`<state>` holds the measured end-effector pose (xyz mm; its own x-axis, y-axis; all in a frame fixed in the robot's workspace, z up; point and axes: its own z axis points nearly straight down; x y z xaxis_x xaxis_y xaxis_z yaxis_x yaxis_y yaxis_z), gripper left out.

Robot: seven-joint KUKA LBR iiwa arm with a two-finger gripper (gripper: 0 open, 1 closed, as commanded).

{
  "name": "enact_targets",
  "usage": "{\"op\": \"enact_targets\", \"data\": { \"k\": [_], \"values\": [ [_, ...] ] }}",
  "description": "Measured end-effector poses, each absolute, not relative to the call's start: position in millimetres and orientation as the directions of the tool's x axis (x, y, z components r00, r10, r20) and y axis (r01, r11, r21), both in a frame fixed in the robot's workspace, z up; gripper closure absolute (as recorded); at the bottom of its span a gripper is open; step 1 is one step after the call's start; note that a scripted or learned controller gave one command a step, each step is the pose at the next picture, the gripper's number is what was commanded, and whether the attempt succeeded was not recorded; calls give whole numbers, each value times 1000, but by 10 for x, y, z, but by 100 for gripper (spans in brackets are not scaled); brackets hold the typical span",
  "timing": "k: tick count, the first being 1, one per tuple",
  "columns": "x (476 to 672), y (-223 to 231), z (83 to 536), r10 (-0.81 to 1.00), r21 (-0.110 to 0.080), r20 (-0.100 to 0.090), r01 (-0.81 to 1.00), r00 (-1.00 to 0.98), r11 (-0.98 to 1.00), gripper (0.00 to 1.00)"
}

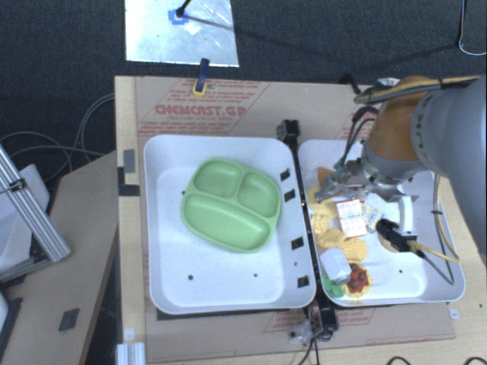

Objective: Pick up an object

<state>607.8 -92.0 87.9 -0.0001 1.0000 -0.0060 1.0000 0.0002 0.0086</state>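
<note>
The grey arm with its orange band [396,131] reaches from the right into the right bin [434,276]. My gripper [332,182] is low over that bin's far left part, above a heap of small objects. Just under it lie a tan piece [325,175] and yellow pieces [324,219]. A white card with red print [351,217] lies right of them. Nearer the front are a pale grey cup-like object [335,265] and a red object [358,278]. I see nothing lifted clear of the heap.
The left bin [167,280] holds a green divided plate [230,204]. A black divider with clips [300,219] runs between the bins. A shiny metal sheet [179,21] lies beyond the bench, and an aluminium frame [30,211] stands at the left.
</note>
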Motion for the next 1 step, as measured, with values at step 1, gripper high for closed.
{"op": "enact_targets", "data": {
  "k": [1],
  "values": [
    [6116,-921,1032,1000,20,-6,1000,-1,1,100]
  ]
}}
